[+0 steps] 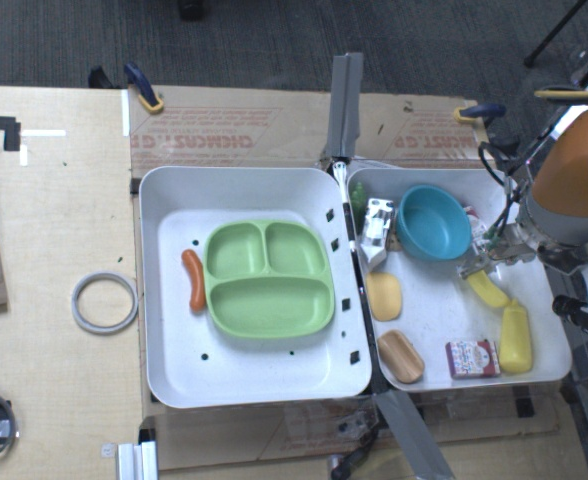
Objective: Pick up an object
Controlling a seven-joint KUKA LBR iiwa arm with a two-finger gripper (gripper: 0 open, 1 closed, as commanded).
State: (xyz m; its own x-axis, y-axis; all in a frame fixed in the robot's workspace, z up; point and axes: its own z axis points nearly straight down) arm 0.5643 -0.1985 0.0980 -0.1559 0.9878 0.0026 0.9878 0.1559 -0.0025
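We saw two white bins side by side on the tabletop (54, 218). The left bin (164, 298) held a green divided plate (270, 279) near its middle, with an orange sausage-shaped toy (193, 279) lying just beside the plate's left edge.

The right bin (429, 308) held more. A blue bowl (434, 222) sat upright near its far side, with a small white-and-grey object (376, 221) to the bowl's left, close to the wall shared by the two bins. Nearer the front along that wall lay a pale yellow rounded piece (384, 296) and, below it, a tan bread-like piece (402, 356). Toward the bin's right side lay a yellow banana-like piece (487, 289), a yellow bottle-shaped item (515, 337) and a small red-and-white packet (472, 358) just beside the bottle.

The tool (484, 260) was low over the right bin, between the blue bowl's right rim and the banana-like piece, whose upper end lay directly beneath it, seemingly touching. We could not tell whether it was spread or closed, and we saw nothing gripped in it.

On the tabletop left of the bins lay a grey ring (104, 301).
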